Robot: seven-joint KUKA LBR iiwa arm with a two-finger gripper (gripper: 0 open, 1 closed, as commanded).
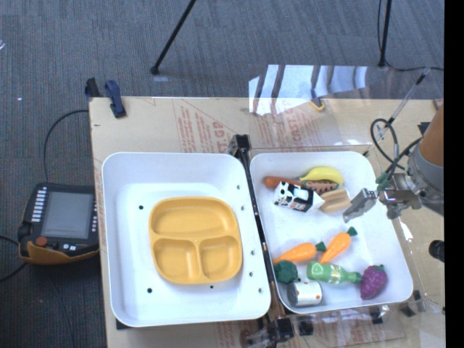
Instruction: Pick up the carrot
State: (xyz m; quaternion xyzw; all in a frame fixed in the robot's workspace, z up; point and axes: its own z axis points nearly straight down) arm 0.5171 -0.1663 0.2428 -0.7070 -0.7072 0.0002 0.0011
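You see two shallow white bins side by side on a brown bench. The left white bin (116,194) has a yellow plastic plate with three sections (195,238) lying flat in it.

The right white bin (362,162) is full of toy food. There are two small orange toy carrots with green tops, and they lie close together near the middle of this bin. The left carrot (299,252) lies almost flat and points to the left. The right carrot (337,246) is tilted, with its green top up and to the right. Below them you see a green toy broccoli (286,272), a green toy bottle (330,272), a purple bunch of toy grapes (373,281) and a small silver can (306,293). Near the top of the bin you see a yellow toy banana (322,175), a brown toy sausage (279,182), a black and white carton (293,196) and a tan toy slice of bread (334,200).

The grey two-finger gripper (360,204) comes in from the right side. It hangs above the right part of that bin, just beside the bread slice and up and to the right of the carrots. It is not touching either carrot. You cannot tell if the gripper is open or closed. Nothing shows between its tips.
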